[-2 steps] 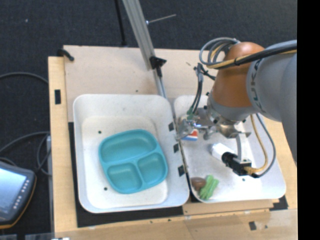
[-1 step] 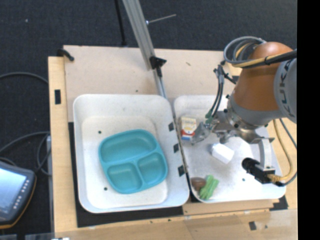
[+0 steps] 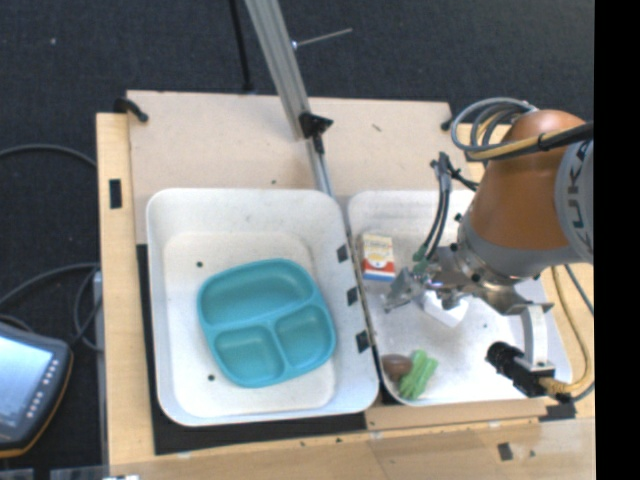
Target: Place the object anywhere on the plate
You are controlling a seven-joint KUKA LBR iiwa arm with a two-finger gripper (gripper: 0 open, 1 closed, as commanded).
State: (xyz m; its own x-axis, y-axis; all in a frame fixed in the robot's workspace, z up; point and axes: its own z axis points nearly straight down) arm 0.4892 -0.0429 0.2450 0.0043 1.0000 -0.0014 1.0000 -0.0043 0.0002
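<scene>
A teal plate (image 3: 265, 320) with three compartments lies in the left bin (image 3: 175, 223). In the right bin (image 3: 400, 208), a small white, red and blue box (image 3: 377, 256) rests near the left wall. A green object (image 3: 420, 373) and a brown object (image 3: 397, 366) sit side by side in the front left corner. My gripper (image 3: 418, 290) hangs over the middle of the right bin, just right of the box and above the green object. I see nothing held in it.
The orange and grey arm (image 3: 525, 203) covers the right part of the right bin. A slanted metal rail (image 3: 290, 73) rises from behind the bins. The wall between the bins (image 3: 355, 288) separates plate and objects.
</scene>
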